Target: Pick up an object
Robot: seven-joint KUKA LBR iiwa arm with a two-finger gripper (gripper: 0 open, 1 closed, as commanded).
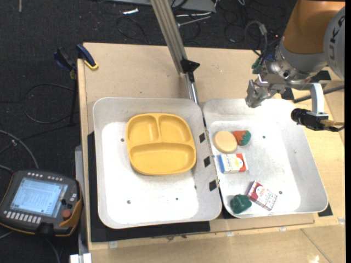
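In the camera view, the bench (137,70) carries two shallow white bins side by side. The left bin (109,201) holds a yellow divided plate (160,144), which lies flat in the upper middle part of the bin and has three compartments.

The right bin (296,169) holds the small objects. Near its left wall lies a round beige cookie-like piece (225,141), and a red and green strawberry-like toy (242,137) touches it on the right side. Just below them lies a small white box with a coloured picture (233,163). Further down, near the lower edge of the bin, lies a dark green lump (239,203), and just beside it, on the right, lies a red and white packet (261,195), a little tilted.

The arm (312,32) comes in from the upper right, with its orange band visible above the wrist. The gripper (256,99) hangs over the upper left corner of the right bin, above the rim, and well apart from all the objects. No object is between its fingers, and whether the claw is spread or pressed together one cannot tell at this angle.

A metal pole (170,29) crosses the top of the bench at a slant. A teach pendant (38,201) with a lit screen lies on the floor at the lower left.
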